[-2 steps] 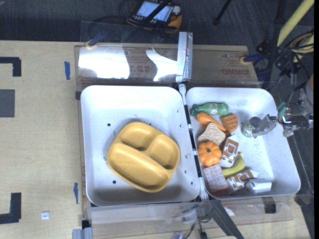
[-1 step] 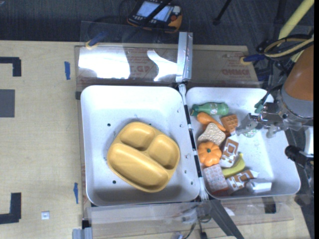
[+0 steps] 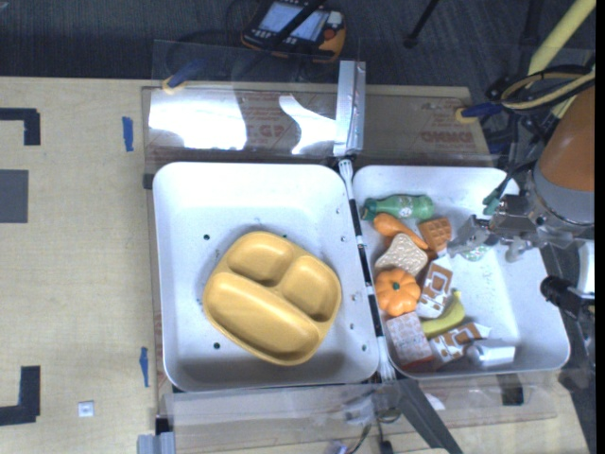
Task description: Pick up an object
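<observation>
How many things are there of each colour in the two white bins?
Yellow: 2, the big divided tray and the banana
Orange: 3, the pumpkin, the carrot and the waffle piece
Green: 1, the bottle
Tan: 1, the bread slice
Mixed-colour packets, hard to tell apart: about 4
Total: about 11

arm (image 3: 567, 159) cut off at right edge, fingers perhaps blurred

This is a robotics lab. A wooden bench (image 3: 76, 282) bears two white bins (image 3: 180, 253) with blue tape marks. A teach pendant (image 3: 291, 26), cables and stand legs lie on grey carpet behind.
</observation>
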{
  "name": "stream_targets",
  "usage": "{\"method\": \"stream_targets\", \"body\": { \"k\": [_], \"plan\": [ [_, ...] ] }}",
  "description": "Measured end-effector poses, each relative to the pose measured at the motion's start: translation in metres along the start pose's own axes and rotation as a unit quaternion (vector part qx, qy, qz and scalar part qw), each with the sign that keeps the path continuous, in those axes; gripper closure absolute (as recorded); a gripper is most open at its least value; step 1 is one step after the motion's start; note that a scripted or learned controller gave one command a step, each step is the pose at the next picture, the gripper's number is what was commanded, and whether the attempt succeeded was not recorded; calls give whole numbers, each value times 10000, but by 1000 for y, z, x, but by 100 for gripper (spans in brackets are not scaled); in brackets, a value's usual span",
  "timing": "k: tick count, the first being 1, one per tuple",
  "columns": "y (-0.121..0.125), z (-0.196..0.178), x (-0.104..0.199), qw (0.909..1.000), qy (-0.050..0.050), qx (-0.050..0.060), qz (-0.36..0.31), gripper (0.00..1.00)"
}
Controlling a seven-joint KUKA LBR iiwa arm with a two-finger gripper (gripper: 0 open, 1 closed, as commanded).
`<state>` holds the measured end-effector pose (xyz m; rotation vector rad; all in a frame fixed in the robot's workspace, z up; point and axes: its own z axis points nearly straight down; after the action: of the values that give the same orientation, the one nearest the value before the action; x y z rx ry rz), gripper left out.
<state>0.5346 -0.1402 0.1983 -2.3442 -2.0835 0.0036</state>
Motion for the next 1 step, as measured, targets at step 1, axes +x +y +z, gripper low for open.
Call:
{"method": "stream_targets", "body": {
  "k": [1],
  "plan": [
    [3,112,28,9988,-7,-56,480,0]
  ]
}}
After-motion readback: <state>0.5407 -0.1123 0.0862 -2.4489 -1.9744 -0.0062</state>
